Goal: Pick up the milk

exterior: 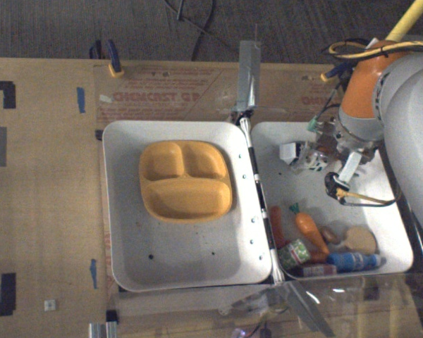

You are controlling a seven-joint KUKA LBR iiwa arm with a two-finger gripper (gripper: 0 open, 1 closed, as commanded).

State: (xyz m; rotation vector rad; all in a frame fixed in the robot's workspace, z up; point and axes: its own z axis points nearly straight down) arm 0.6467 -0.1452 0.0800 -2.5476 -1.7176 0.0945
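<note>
Blue bottle (pixel 354 261) at front; arm (pixel 381 90) bent down into rt bin (pixel 402 259), jaws (pixel 316 157) state unclear, by milk (pixel 292 151).

Divided plate (pixel 186 180) in left bin (pixel 120 210) — toy food (pixel 324 245) in right bin (pixel 395 259).

grey arm (pixel 409 111), orange band (pixel 359 83), yellow cable (pixel 370 201)

Robotics lab, taped cardboard bench (pixel 49 189), clamps (pixel 114 56), loose cables (pixel 187 5), white bins (pixel 120 210)
</note>
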